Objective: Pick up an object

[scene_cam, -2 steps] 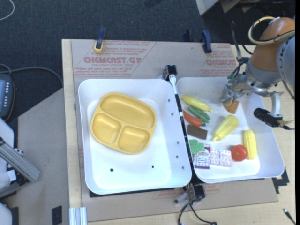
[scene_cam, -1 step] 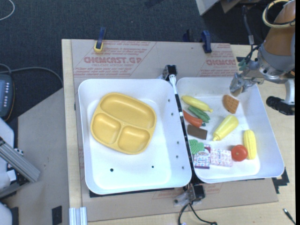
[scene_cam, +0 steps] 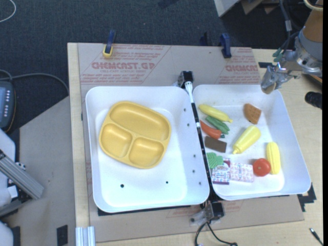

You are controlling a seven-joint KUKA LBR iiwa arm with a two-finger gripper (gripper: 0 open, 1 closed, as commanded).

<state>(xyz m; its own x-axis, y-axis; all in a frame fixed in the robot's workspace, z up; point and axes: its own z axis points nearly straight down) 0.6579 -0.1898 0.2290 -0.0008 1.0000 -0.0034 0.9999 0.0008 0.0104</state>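
Gripper (scene_cam: 268, 85) hangs over the far right corner of the right bin (scene_cam: 292, 132), above the bench (scene_cam: 154, 65).
Whether it is open or closed cannot be told, and nothing shows in its grasp. Below it in that bin lie a brown piece (scene_cam: 251, 113), a yellow bottle (scene_cam: 246, 139), corn (scene_cam: 273, 157), a tomato (scene_cam: 261, 167), a banana (scene_cam: 214, 111) and a carrot (scene_cam: 210, 129). The left bin (scene_cam: 102, 178) holds a yellow tray (scene_cam: 134, 134).

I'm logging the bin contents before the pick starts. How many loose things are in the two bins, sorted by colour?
Yellow: 4 (divided plate, bottle, corn cob, long pepper)
Red or orange: 2 (tomato, carrot)
Green: 2 (bean pod, small green piece)
Brown: 2 (bread-like piece, dark block)
Pink and white: 1 (small packet)
Total: 11
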